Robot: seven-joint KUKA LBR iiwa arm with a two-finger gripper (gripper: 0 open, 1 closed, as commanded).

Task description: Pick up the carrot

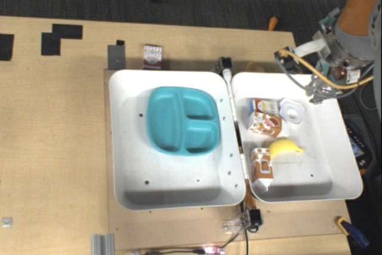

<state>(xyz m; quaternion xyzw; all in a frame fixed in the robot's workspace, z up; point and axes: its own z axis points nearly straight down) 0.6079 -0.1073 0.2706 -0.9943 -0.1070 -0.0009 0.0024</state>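
I can't pick out a carrot with any certainty from here. The only carrot-coloured thing lying loose is a small orange sliver at the far edge of the table, outside both bins and too small to name. In the right bin the orange-brown patches belong to two printed packets, one near the middle and one at the front by the dividing wall. Between them lies a yellow, lemon-like piece, with a clear round lid or cup just behind.

So I'd say the task is at its very start, with the approach not yet committed and nothing lifted. The end effector hangs over the far right corner of the right bin, above the contents and apart from all of them. From this angle I cannot tell whether it is spread or pressed together, but nothing shows in its hold.

The next move calls for settling on the target first. If the carrot is tucked among the packets, the arm would have to travel left and forward, then come down cleanly without nudging the yellow piece. The left bin carries a teal divided plate.
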